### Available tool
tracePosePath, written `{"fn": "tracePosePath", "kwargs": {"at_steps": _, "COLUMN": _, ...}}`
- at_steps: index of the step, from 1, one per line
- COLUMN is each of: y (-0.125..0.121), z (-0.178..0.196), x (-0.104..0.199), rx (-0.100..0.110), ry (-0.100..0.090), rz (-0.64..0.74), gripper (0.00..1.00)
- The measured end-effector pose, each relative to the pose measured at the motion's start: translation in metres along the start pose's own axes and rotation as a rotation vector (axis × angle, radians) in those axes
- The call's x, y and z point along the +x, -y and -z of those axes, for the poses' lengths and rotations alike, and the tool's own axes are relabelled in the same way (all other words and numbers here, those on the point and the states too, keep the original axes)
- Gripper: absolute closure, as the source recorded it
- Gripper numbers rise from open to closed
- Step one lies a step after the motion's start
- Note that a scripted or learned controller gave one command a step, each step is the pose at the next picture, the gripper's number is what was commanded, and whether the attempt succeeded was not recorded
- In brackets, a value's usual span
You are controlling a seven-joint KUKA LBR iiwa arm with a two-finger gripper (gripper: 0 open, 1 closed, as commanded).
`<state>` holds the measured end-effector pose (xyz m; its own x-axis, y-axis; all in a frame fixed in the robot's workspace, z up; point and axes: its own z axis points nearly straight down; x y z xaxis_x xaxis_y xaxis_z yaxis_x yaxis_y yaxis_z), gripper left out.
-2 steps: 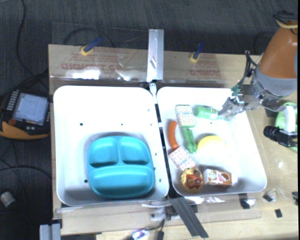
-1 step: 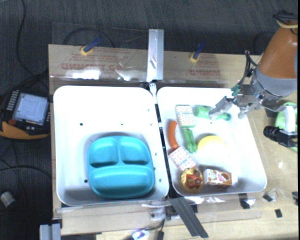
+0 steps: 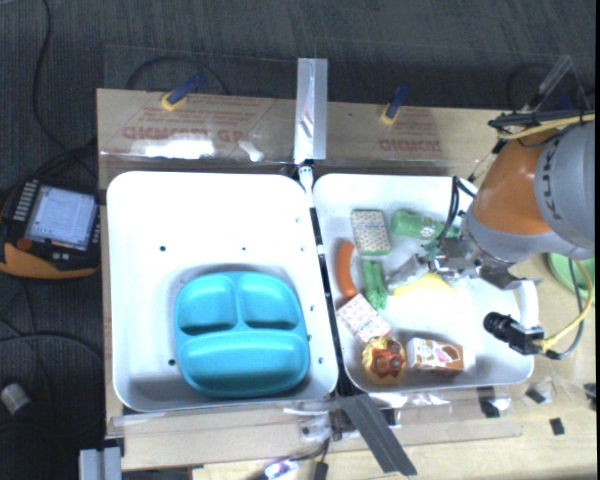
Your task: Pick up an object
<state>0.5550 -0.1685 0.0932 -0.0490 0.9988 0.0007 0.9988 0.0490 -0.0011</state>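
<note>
The arm (image 3: 540, 193) reaches from the right, gripper (image 3: 442, 260) low over the right bin (image 3: 500, 368); its grip state is unclear.

Two white bins – left bin (image 3: 140, 268), right bin (image 3: 500, 368). Left bin holds one blue divided tray (image 3: 240, 333). Right bin, centre-right of frame, holds about seven small packaged items – count approximate, as several overlap beneath the arm
</note>
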Motion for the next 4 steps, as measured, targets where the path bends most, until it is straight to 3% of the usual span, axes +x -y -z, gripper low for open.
{"fn": "tracePosePath", "kwargs": {"at_steps": 1, "y": -0.019, "z": -0.004, "x": -0.044, "rx": -0.008, "ry": -0.012, "rz": 0.261, "gripper": 0.0}}
{"fn": "tracePosePath", "kwargs": {"at_steps": 2, "y": -0.02, "z": 0.004, "x": -0.042, "rx": -0.011, "ry": -0.011, "rz": 0.263, "gripper": 1.0}}
{"fn": "tracePosePath", "kwargs": {"at_steps": 3, "y": -0.019, "z": 0.117, "x": -0.056, "rx": 0.0, "ry": 0.004, "rz": 0.156, "gripper": 1.0}}
{"fn": "tracePosePath", "kwargs": {"at_steps": 4, "y": 0.012, "z": 0.128, "x": 0.021, "rx": 0.001, "ry": 0.0, "rz": 0.147, "gripper": 1.0}}
